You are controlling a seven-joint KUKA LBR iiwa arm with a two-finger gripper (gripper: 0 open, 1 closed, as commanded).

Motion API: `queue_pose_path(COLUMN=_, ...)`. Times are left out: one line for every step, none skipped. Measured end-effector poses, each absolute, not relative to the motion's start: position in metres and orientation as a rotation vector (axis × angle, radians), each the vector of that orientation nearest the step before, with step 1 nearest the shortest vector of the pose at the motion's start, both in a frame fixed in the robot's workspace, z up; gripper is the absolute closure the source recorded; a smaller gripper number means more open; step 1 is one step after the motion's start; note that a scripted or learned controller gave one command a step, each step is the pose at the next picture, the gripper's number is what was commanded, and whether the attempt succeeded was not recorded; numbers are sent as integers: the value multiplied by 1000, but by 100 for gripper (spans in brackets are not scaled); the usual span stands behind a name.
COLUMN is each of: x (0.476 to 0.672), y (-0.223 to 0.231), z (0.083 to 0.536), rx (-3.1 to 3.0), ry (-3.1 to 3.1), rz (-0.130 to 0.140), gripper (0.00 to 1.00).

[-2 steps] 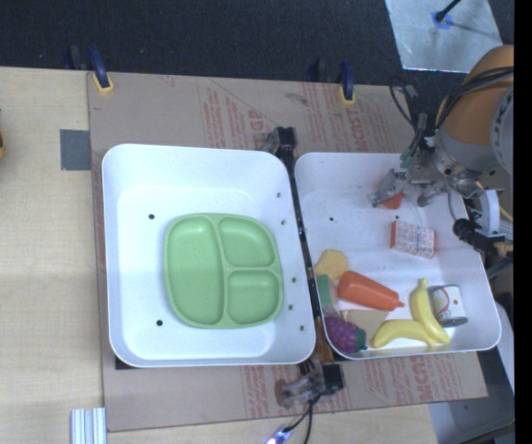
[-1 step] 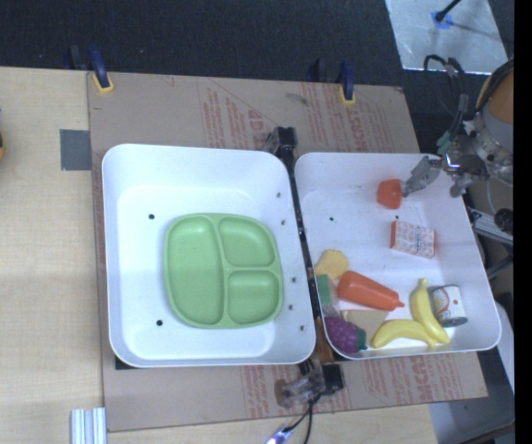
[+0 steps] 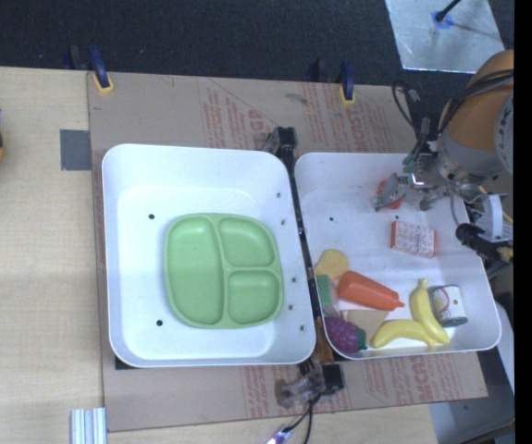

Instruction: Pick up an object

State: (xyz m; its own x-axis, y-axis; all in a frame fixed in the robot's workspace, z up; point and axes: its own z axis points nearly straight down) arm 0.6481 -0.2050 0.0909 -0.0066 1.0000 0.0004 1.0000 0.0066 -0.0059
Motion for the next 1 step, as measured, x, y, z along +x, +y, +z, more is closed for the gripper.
queue_pose_path(x=656, y=-187, z=92, rx=-2214, ry=-2228, rz=3, gripper=0)
